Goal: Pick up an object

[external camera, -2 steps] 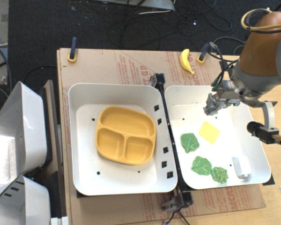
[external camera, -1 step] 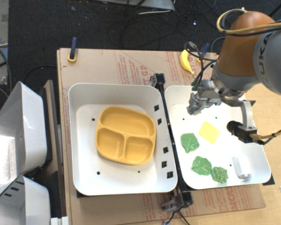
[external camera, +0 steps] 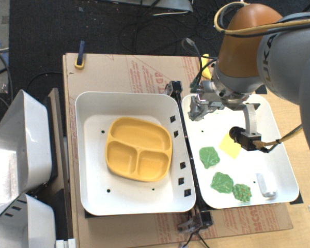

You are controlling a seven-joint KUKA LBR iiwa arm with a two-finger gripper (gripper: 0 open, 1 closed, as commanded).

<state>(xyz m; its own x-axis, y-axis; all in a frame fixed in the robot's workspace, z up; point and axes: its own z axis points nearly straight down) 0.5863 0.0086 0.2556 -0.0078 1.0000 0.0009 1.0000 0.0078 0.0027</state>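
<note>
My gripper [external camera: 197, 109] hangs over the far left corner of the right bin [external camera: 284, 161], close to the wall between the two bins. In that bin lie a flat yellow square [external camera: 230, 146], a green leafy piece [external camera: 209, 157], a second green leafy piece [external camera: 222, 182], a bumpy green piece [external camera: 242, 192] and a small white-grey object [external camera: 266, 185]. All of them lie nearer the front than the gripper, and none is at its tip. The arm's wrist and orange band hide the bin's far side.
The left bin [external camera: 88, 138] holds a yellow divided plate [external camera: 138, 149]. A black part with a cable [external camera: 246, 137] hangs from the wrist just beside the yellow square. A small yellow thing [external camera: 205, 72] peeks out behind the arm. White tubs [external camera: 20, 138] stand at the far left.
</note>
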